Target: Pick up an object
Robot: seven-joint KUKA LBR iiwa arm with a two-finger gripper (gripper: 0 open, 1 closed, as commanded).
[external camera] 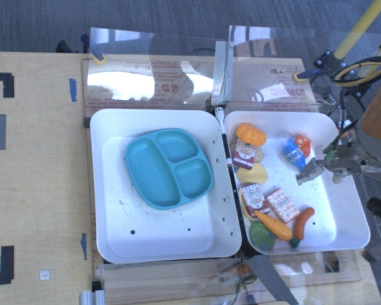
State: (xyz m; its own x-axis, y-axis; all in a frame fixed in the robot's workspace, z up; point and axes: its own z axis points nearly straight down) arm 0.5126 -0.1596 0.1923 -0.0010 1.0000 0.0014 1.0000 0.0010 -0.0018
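Grey metal gripper (311, 172) hovering at the right bin's (352, 234) right edge, grip state unclear, smooth blue divided plate (169, 168) lying in the left bin (108, 234), glossy plastic carrot (272, 224), sausage (302, 222), small cartons (282, 204) crowding the right bin's left side

1. We count two white bins: the left bin (108, 189) and the right bin (343, 215).
2. One blue divided plate (169, 168) sits in the left bin.
3. We spot one carrot (273, 225), one sausage (303, 220), one orange bun (250, 134).
4. Two small red-and-white packets (283, 204) and (254, 197), one blue packet (294, 152).
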